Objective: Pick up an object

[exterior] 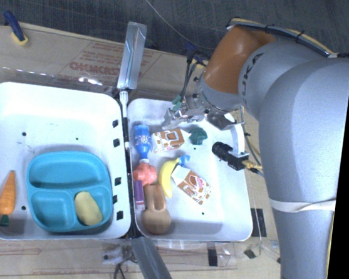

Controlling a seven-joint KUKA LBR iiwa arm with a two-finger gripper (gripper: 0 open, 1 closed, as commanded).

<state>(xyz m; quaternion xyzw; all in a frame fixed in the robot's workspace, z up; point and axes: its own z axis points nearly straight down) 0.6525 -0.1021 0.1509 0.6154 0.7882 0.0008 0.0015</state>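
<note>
The right bin (230, 221) holds several objects. A blue bottle (141, 139) lies by its left wall, with a brown-and-white snack packet (169, 139) and a small teal object (198, 134) beside it. Lower down are a yellow banana (168, 176), a second packet (193, 186), a pink toy (146, 173) and a brown wooden piece (155, 212). My gripper (184, 112) hangs low over the bin's far edge, just above the first packet. Nothing shows in its grasp.
The left bin (14, 106) holds a blue divided tray (62, 179) with a yellow potato-like object (88, 208) in it, and a carrot (7, 193) beside it. The grey arm (294, 138) covers the right side of the bench. A metal divider (132, 55) stands between the bins.
</note>
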